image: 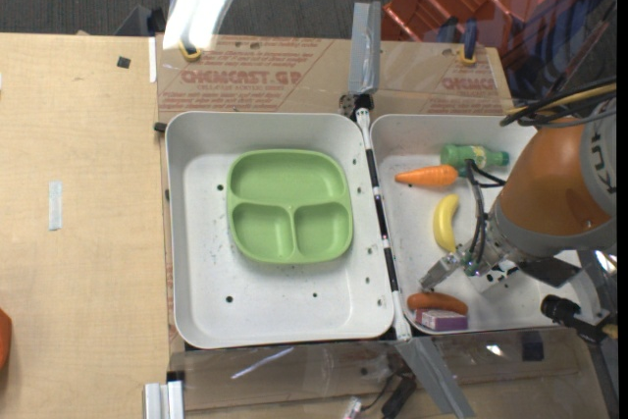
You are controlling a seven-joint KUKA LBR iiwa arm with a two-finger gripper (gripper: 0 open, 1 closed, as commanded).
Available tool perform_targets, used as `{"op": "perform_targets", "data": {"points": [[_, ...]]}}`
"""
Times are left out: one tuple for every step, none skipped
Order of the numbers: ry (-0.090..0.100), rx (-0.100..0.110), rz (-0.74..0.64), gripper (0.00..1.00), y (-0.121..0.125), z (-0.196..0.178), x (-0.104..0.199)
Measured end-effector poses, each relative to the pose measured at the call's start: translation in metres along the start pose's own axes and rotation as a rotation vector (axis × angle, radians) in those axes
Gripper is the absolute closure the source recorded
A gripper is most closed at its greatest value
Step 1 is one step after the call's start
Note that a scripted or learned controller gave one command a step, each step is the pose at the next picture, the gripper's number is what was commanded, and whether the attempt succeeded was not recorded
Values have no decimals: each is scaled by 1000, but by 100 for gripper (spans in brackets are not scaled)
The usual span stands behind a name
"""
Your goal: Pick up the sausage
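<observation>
**Sausage low in right bin, under the claw**

Sausage (438,302) lying near front wall of right bin (422,137), touching a pink block (441,319) just in front. Partly hard to read, small and dark at one end. Gripper (459,264) hanging just above and behind, fingers apart, nothing between them. Further back: banana (446,221), carrot (428,177), green bottle (474,155). Arm body covering the bin's right side. Green plate (290,206) in left bin (186,211).
</observation>
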State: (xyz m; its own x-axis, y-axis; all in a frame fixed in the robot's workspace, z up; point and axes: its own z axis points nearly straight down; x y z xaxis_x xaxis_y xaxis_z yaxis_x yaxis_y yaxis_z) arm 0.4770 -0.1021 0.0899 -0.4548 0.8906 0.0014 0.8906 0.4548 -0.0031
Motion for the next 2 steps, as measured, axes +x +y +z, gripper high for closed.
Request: {"op": "perform_targets", "data": {"points": [[-2,-3,-95,0,74,-1,-45],[-3,-3,-101,0,118,-2,-61]]}}
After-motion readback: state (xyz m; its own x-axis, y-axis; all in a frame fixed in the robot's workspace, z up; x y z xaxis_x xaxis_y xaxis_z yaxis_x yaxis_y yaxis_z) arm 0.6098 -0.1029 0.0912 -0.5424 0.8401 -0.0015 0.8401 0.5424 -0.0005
